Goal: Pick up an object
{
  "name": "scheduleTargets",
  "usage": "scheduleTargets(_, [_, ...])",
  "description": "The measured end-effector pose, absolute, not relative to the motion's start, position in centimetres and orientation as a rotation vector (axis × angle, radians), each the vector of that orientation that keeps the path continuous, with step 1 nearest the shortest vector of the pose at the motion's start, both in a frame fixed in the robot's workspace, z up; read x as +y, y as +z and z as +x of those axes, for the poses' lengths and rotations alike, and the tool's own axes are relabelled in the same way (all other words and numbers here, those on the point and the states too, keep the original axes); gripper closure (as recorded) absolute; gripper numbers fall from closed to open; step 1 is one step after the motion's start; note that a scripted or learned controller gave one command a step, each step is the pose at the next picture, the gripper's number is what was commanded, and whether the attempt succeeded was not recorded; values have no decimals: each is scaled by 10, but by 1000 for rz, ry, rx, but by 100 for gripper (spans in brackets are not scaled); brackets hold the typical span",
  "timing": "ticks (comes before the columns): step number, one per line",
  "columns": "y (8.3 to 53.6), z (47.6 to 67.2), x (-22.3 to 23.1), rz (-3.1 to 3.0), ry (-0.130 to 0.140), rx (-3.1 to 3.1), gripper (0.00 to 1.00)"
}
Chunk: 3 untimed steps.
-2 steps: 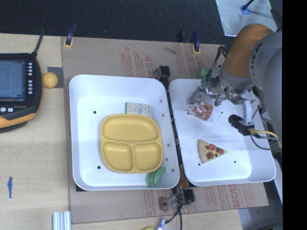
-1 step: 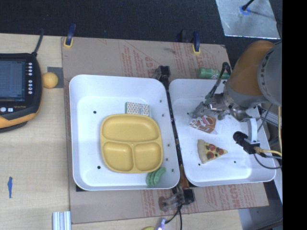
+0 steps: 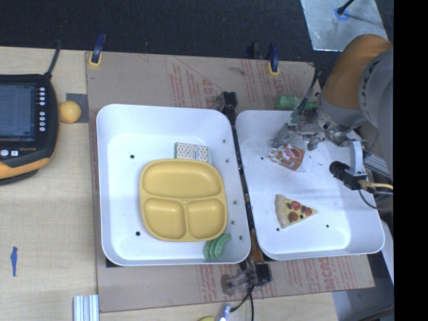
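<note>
Hand (image 3: 289, 136) low in right bin (image 3: 361, 243), far corner; grip state unreadable. Red-white packet (image 3: 288, 157) just beside fingertips, toward bin centre. Pizza slice (image 3: 293, 210) farther, nearer camera.

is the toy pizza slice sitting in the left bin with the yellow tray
No, the triangular toy pizza slice lies in the right white bin, while the yellow divided plastic tray sits in the left white bin.

The wooden bench (image 3: 47, 233) carries a brown cardboard sheet (image 3: 167, 79). On that sheet sit two white bins (image 3: 114, 179), side by side. Left of the sheet lies a control pendant (image 3: 23, 126).
</note>
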<state>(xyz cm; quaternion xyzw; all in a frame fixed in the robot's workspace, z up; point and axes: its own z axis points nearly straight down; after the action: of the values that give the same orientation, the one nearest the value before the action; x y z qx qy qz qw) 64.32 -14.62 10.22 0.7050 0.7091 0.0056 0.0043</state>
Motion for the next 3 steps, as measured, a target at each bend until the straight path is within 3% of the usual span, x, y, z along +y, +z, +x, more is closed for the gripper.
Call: scheduleTargets(3, [103, 629, -130, 2203, 22, 2204, 0])
